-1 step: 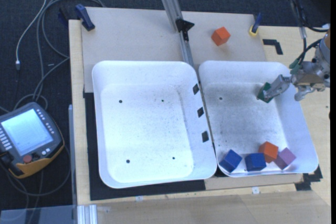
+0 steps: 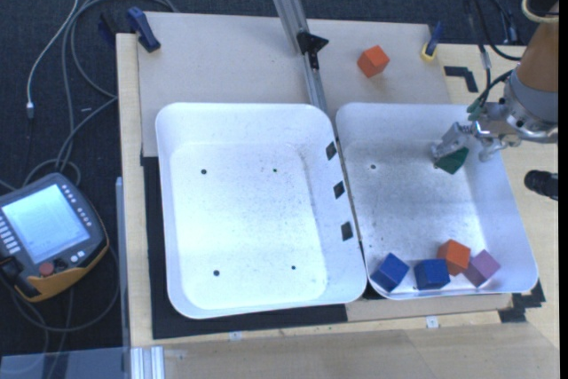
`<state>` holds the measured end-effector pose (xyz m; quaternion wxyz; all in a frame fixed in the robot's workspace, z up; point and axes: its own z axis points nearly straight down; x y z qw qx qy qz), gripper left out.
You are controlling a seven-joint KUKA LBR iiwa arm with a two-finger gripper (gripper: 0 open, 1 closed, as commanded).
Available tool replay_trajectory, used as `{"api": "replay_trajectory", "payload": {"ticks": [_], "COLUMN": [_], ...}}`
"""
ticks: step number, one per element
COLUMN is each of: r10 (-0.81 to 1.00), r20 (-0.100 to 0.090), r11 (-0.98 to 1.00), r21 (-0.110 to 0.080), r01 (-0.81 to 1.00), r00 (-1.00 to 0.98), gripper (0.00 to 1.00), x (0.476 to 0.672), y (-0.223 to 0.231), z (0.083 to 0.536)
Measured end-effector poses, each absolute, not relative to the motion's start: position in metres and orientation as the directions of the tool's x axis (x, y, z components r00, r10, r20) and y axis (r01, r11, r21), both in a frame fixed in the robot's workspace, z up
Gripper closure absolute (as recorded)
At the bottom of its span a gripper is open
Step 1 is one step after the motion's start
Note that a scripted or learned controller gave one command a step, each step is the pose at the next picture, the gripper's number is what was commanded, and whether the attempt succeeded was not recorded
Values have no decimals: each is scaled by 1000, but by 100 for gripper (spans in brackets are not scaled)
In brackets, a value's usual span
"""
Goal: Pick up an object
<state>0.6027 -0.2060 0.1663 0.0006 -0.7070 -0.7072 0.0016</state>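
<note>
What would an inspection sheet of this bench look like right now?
Surface: bench bearing a left bin and a right bin, side by side.
Job's things: green block between the tool's fingers; two blue blocks, an orange block and a purple block clustered at the right bin's near edge.
Clutter: another orange block on the bench behind the bins.
Grippers: tool over the right bin, shut on the green block.
Cables: white and grey cables on the floor, left.
Surroundings: handheld screen controller on dark carpet.
</note>
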Motion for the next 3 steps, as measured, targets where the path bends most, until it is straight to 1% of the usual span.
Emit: {"api": "replay_trajectory", "payload": {"ticks": [1,2,3], "r10": [1000,1000,1000], "r20": [-1,-4,-1], "r11": [1,3,3], "r21": [-2,5,4], "r01": [1000,1000,1000], "r00": [-1,-3,-3], "gripper": [0,100,100], "x": [633,635,633], "y": [-218,-218,-200], "z": [95,112,137]}}
